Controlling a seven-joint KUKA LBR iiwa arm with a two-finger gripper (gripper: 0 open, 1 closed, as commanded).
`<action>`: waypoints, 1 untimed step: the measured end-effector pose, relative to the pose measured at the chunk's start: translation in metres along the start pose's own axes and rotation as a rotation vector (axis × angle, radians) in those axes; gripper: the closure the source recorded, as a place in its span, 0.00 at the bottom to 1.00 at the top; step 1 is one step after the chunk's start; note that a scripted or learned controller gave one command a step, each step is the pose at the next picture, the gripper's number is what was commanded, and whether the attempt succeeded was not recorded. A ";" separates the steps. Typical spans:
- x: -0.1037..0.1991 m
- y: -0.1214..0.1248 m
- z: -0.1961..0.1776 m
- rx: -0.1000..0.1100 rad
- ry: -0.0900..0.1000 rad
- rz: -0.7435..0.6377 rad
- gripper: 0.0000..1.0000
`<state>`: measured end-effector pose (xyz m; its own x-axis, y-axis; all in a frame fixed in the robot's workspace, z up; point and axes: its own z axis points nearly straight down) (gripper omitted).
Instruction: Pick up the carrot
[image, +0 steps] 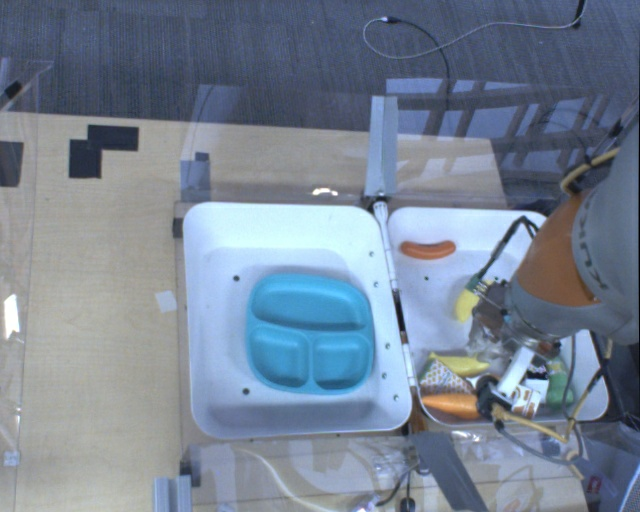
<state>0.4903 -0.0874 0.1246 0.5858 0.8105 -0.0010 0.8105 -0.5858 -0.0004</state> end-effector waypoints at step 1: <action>-0.040 0.044 -0.088 0.000 -0.001 0.160 1.00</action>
<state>0.5028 -0.1457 0.2124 0.7077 0.7065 -0.0020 0.7065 -0.7077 -0.0001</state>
